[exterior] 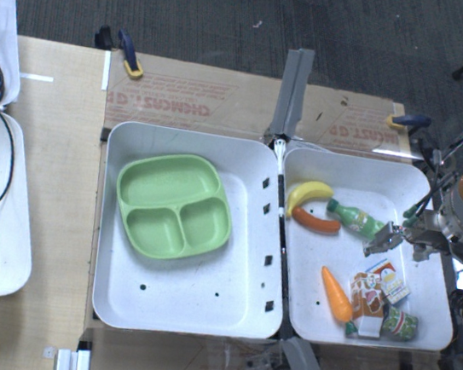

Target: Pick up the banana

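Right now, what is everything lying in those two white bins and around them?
left bin: one, white, left of the divider
divided plate: one, green, in the left bin
right bin: one, white, beside the left bin
banana: one, yellow, top left of the right bin
hot dog: one, orange-red, just below the banana
bottle: one, green, right of the banana, lying down
carrot: one, orange, lower middle of the right bin
packet: one, white and orange, right of the carrot
clamps: two, blue and yellow, on the bench's far edge
pincer: one, dark metal, over the right bin beside the bottle
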`<state>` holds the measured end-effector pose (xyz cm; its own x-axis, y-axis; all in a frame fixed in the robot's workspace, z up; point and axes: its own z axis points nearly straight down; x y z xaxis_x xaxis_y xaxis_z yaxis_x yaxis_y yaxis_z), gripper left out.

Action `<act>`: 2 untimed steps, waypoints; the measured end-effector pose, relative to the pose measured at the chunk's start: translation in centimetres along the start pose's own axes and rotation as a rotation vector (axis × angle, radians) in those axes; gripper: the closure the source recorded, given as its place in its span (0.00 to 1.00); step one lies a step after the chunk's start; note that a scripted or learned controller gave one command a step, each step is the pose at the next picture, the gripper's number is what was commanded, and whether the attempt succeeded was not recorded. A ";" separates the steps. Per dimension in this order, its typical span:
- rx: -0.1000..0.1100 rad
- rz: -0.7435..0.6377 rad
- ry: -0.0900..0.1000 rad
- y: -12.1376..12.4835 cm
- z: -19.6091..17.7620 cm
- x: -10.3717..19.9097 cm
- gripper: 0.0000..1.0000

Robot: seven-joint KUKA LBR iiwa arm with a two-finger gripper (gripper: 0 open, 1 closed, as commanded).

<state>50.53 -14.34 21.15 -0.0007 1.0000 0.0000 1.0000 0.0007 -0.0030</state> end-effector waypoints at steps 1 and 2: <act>-0.001 -0.070 -0.001 5.9 1.9 4.0 0.00; -0.002 -0.123 -0.001 11.8 2.0 8.2 0.00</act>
<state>62.31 -6.16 19.08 -0.1236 0.9923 -0.0010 0.9923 0.1236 -0.0014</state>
